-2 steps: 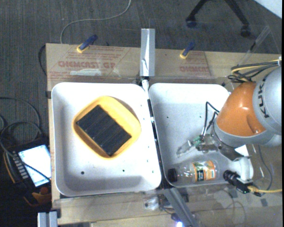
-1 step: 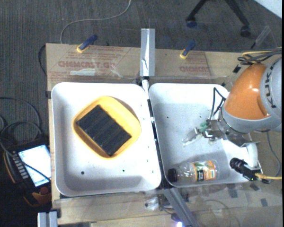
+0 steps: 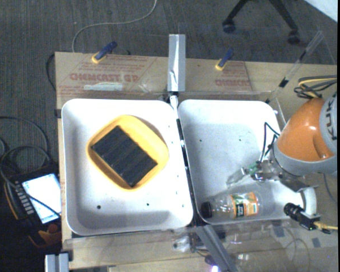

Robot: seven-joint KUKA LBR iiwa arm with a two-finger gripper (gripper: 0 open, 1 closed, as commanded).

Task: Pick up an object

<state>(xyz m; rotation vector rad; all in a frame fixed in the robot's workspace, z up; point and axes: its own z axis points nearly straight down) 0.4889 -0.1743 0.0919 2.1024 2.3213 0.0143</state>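
- Bench [image 3: 73, 72]: flat brown surface seen from above at a slant, carrying two shallow white bins side by side; a clear sheet with red lettering lies along its far edge.
- Left bin [image 3: 79, 208]: holds one yellow dish [image 3: 153, 135] with rounded corners, set slightly turned, near the bin's middle.
- Dark ribbed pad [image 3: 124, 156]: lies flat inside the yellow dish, covering most of its floor.
- Right bin [image 3: 221, 129]: white floor, a few small dark specks on it.
- Clear plastic bottle [image 3: 235, 204]: lies on its side along the near wall of the right bin, dark cap pointing toward the left bin, orange label around its middle.
- Arm [image 3: 306, 135]: grey with an orange band, reaches in from the right and hangs over the right-hand part of the right bin.
- Gripper [image 3: 250, 173]: low over the right bin, just above and beyond the bottle, apart from it. Its finger spread is hidden by blur and the arm's body, so I cannot tell how it stands; nothing is visibly held.
- Clamps [image 3: 103, 51]: two, blue and yellow, on the bench's far edge.
- Tablet [image 3: 42, 194]: lit screen, on the floor left of the bench, among black cables.
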